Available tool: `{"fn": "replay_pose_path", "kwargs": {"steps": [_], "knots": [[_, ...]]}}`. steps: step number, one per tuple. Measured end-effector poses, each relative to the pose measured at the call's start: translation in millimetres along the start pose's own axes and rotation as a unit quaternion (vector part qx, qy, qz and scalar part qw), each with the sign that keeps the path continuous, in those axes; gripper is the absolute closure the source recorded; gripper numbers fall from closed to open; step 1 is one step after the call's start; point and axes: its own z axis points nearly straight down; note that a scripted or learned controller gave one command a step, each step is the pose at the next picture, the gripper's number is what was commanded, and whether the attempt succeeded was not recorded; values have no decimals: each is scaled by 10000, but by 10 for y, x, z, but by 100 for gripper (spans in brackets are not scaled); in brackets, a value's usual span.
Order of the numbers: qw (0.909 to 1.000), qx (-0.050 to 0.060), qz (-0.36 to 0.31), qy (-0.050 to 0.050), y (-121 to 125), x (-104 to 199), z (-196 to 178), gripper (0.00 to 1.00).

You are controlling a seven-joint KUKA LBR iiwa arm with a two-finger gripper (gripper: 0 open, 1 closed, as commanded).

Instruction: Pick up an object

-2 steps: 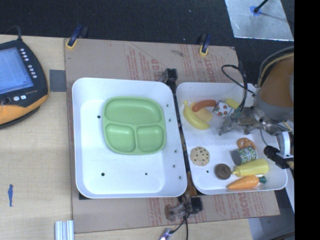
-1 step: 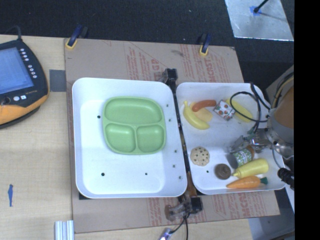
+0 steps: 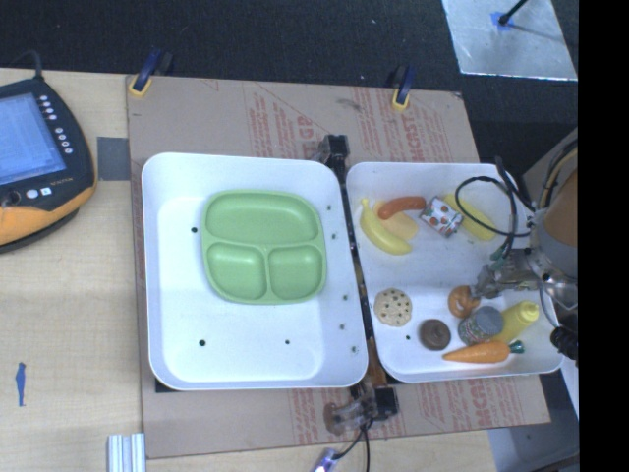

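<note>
A carrot lay along the near edge of the right bin, beside a grey disc, a brown round piece and a yellow bottle-shaped toy. A cookie sat near the bin's left wall. Just above the disc, the gripper hovered low over a small orange item; whether it was clenched or released could not be told. Farther back rested a banana, a red sausage, a small can and a lemon. The left bin carried a green divided plate.
</note>
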Motion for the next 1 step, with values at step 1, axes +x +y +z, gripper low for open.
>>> {"fn": "replay_pose_path", "kwargs": {"steps": [1], "knots": [[10000,-7,17,20,489,960,-905,100]]}}
